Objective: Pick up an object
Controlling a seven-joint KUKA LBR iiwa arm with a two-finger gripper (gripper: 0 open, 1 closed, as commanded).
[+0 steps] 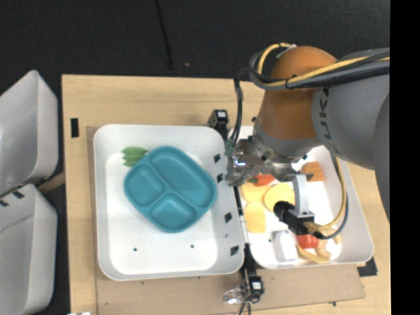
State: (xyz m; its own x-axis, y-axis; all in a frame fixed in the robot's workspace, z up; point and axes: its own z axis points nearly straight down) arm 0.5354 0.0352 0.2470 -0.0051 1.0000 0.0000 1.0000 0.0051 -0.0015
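Two shallow white bins: smooth teal divided plastic plate left; gripper over crowded right, finger state untellable.

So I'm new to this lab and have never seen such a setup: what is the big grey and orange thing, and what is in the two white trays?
It is a robot arm, filmed by one fixed camera looking down at a slant; the arm reaches in from the picture's right. Two shallow white bins sit side by side on a wooden bench. The left bin holds a blue divided plate with a small green item at its edge. The arm hangs over the right bin, which holds small yellow, orange and white items. Its wrist hides the grasping end, so I cannot tell whether anything is held.
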